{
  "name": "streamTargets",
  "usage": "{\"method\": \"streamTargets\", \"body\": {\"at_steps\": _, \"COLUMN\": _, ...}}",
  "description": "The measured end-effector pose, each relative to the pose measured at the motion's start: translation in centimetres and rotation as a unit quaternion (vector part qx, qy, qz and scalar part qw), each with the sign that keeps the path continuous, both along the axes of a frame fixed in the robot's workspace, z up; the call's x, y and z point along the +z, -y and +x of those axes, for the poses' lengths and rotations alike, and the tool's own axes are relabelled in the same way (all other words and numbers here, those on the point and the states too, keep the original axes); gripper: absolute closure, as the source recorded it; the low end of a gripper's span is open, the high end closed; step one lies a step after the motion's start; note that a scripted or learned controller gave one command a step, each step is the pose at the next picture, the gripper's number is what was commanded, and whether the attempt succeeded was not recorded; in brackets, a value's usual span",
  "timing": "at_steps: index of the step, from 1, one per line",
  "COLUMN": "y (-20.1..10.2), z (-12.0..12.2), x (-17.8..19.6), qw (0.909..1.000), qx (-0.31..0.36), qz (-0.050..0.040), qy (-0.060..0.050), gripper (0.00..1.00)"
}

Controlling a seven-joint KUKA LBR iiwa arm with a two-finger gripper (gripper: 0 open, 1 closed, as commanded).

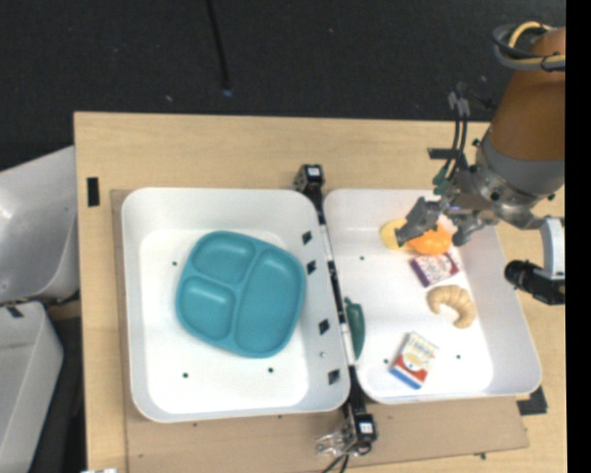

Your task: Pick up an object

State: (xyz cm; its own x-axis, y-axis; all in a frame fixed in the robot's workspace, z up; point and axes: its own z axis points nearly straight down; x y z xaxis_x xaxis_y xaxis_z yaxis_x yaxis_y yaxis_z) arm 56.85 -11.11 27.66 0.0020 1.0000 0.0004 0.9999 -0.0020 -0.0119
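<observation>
My gripper (440, 227) hangs over the back of the right bin (502, 363), open, with its two dark fingers spread apart. An orange toy (431, 242) lies just below and between the fingertips, and I cannot tell whether they touch it. A yellow piece (390, 232) sits right next to the left finger. In front of these lie a pink-and-white packet (435, 268), a tan croissant (453, 304) and a small red-and-white box (414, 358).
A blue divided plate (241, 292) lies in the left bin (148, 363). A teal object (355, 325) rests against the ridge between the bins. The arm's grey and orange body (522, 136) rises at the back right. Black fittings stand at both ends of the ridge.
</observation>
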Motion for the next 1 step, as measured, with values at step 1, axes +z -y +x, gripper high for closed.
{"method": "streamTargets", "body": {"at_steps": 1, "y": -0.02, "z": 0.19, "x": 0.69, "qw": 1.0000, "qx": 0.002, "qz": -0.0008, "qy": 0.007, "gripper": 0.00}}
